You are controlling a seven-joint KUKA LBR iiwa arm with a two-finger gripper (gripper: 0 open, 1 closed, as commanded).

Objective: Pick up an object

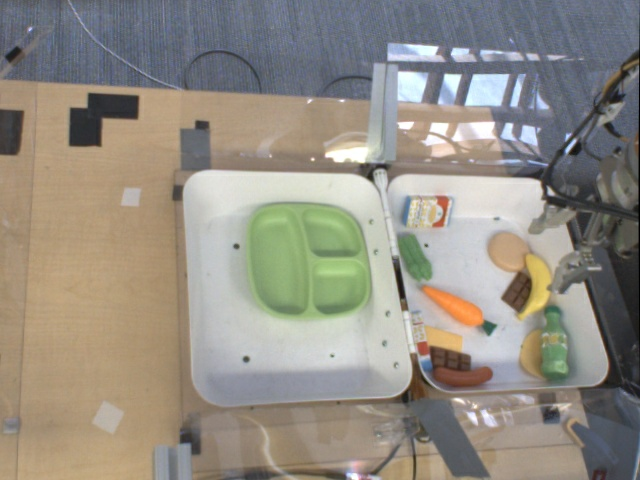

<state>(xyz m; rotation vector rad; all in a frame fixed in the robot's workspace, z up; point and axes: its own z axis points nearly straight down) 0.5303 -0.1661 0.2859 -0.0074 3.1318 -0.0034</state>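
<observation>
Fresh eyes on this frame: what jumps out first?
The light green divided plastic plate sits alone in the middle of the left white bin. The right white bin is crowded with toy food, led by the bright orange toy carrot at its centre and the yellow toy banana to its right. The tool hangs over that bin's right edge.

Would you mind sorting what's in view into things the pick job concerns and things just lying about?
Job:
gripper
carrot
banana
bottle
sausage
carton

Lying about:
green tray
left bin
cable
</observation>
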